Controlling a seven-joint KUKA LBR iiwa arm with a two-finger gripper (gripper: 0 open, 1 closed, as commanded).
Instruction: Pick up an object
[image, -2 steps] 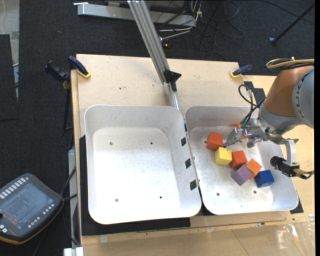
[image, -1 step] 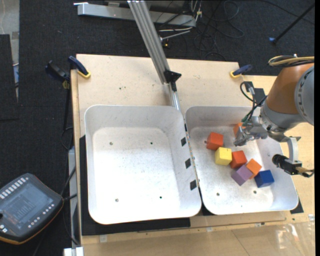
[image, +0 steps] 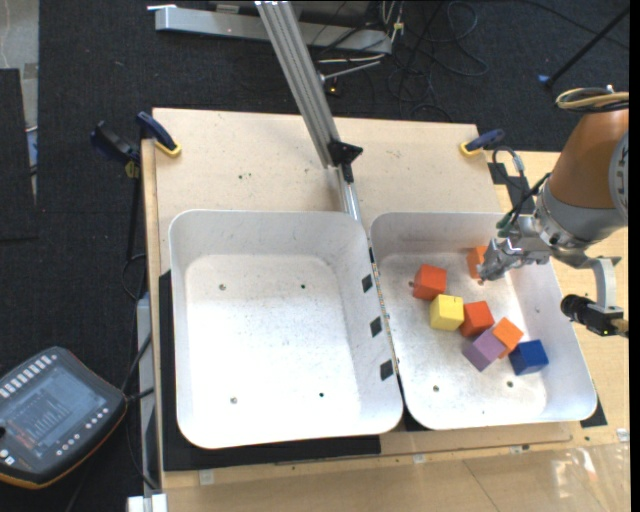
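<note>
Orange block (image: 476, 262): rt bin (image: 570, 400), far side, at gripper (image: 492, 262), part hidden. Likely light, rigid, smooth; take across flat opp. faces. Gripper open/shut: can't tell. Nearby: orange cube (image: 431, 281), yellow (image: 447, 313), purple (image: 486, 349), blue (image: 529, 356). Left bin (image: 190, 240) on counter (image: 250, 150).

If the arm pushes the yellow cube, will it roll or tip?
Probably neither: the yellow cube sits on a flat face, so it should slide. It looks rigid. It touches an orange cube, so a push would likely shove that too.
</note>
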